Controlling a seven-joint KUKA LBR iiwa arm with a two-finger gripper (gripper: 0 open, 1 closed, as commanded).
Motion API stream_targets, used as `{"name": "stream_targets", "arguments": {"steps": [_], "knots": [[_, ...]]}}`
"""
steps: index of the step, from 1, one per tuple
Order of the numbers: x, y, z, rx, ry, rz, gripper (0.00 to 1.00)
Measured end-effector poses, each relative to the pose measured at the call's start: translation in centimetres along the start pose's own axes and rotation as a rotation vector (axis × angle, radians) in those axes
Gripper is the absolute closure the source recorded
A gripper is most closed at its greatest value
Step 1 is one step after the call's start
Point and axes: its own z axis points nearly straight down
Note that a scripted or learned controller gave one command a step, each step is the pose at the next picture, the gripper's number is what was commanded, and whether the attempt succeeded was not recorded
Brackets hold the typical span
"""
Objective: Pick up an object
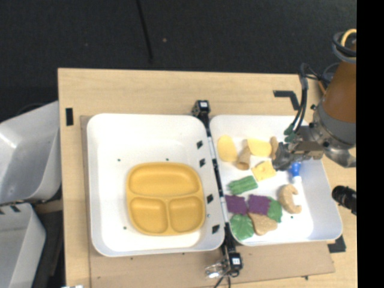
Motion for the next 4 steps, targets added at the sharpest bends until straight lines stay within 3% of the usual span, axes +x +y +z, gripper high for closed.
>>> {"name": "stream_targets", "arguments": {"steps": [1,2,3,4], "knots": [[7.0,-0.1,1.3,0.003,0.003,-0.006,1.00],[20.0,0.0,-13.6,-0.016,0.009,-0.017,1.00],[16.1,0.5,2.9,0.017,-0.003,0.006,1.00],[12.7,0.0,-15.0,-0.019,0.003,0.002,1.00]]}}
